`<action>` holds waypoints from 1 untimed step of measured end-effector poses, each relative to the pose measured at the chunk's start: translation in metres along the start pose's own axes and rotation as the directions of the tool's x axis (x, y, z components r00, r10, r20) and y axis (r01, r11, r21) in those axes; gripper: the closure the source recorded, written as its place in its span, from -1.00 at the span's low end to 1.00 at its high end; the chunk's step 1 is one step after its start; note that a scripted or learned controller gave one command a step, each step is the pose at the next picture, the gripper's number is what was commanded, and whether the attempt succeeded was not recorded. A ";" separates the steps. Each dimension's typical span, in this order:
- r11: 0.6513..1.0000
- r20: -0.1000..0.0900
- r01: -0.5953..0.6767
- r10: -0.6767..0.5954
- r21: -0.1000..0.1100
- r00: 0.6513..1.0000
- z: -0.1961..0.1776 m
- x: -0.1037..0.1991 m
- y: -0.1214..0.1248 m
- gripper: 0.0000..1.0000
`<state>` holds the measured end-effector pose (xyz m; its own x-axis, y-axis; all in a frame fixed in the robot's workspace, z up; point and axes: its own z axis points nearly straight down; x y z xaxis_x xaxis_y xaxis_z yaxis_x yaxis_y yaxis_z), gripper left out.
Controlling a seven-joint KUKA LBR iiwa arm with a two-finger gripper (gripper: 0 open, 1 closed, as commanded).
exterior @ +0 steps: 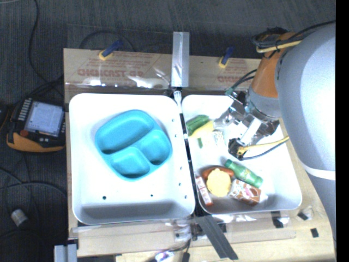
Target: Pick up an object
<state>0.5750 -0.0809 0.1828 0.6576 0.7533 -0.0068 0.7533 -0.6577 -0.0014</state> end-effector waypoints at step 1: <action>0.988 0.000 0.153 -0.153 0.000 0.988 -0.039 0.021 -0.054 -1.00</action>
<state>0.5480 -0.0293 0.2219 0.5346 0.8450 -0.0067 0.8451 -0.5347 -0.0027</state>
